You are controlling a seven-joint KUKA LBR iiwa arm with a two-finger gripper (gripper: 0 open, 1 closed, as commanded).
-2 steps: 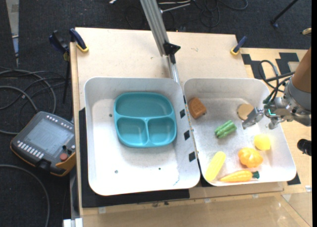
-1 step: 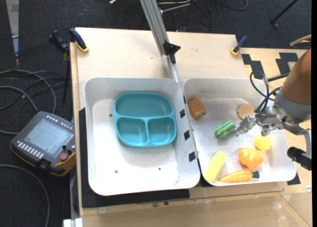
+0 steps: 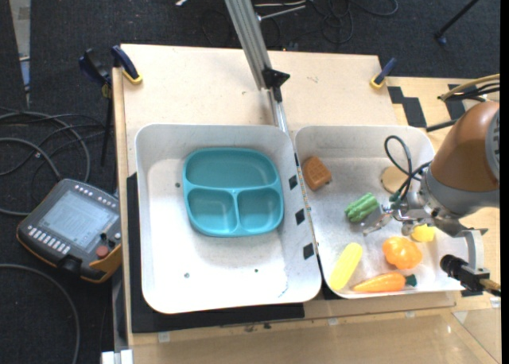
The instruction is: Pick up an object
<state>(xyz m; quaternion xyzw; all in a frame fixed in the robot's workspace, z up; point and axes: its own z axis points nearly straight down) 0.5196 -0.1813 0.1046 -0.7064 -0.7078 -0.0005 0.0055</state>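
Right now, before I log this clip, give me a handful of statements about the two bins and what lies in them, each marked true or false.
1. The teal divided tray lies in the left bin. True.
2. The carrot lies in the left bin. False: it lies in the right bin, near its front edge.
3. The brown block sits nearer the wall between the bins than the green vegetable does. True.
4. The gripper is over the left bin. False: it is over the right bin, beside the green vegetable.
5. The yellow banana rests on the teal tray. False: it lies on the right bin's floor, left of the carrot.
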